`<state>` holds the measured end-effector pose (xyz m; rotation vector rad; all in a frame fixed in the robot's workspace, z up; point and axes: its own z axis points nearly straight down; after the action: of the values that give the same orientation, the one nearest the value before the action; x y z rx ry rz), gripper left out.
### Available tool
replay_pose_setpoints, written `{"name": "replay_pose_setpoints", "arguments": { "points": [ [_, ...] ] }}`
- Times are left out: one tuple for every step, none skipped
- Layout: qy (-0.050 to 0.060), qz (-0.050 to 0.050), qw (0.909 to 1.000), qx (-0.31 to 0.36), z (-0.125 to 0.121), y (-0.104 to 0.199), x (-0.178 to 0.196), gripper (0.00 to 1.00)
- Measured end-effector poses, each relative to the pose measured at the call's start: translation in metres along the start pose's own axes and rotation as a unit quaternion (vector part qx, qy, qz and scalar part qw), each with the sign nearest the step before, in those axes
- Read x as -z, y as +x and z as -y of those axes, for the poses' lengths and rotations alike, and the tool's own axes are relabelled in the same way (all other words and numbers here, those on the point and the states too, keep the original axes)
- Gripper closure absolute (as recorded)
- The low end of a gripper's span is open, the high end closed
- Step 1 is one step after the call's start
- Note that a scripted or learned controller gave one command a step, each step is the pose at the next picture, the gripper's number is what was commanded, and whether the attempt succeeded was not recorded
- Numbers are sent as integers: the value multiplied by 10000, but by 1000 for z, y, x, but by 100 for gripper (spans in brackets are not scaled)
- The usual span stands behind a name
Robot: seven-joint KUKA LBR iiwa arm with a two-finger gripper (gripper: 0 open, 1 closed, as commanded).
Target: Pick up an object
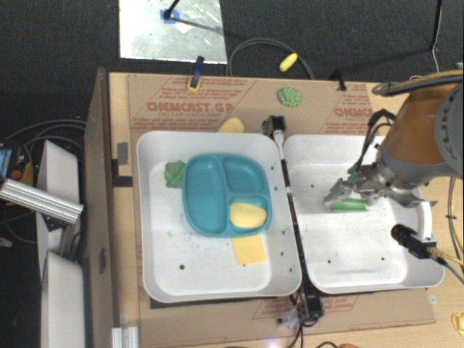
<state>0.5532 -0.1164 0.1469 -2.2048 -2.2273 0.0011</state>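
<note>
You see the gripper (346, 192) low over the right bin (319, 267), toward its back right part, and you cannot tell how it is set. A green stick-shaped object (349, 205) lies flat on the bin floor just beneath and touching it. In the left bin (156, 267) a blue divided plate (210, 194) carries a yellow piece (248, 214).

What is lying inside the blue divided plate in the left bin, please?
A yellow lump sits in the lower right compartment of the blue plate. The other compartments look bare. What lies under the plate is covered.
</note>
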Motion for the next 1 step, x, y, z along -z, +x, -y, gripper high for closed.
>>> {"name": "replay_pose_setpoints", "arguments": {
  "points": [
    [-15, 18, 10000, -43, -7, -3, -61, 0]
  ]
}}
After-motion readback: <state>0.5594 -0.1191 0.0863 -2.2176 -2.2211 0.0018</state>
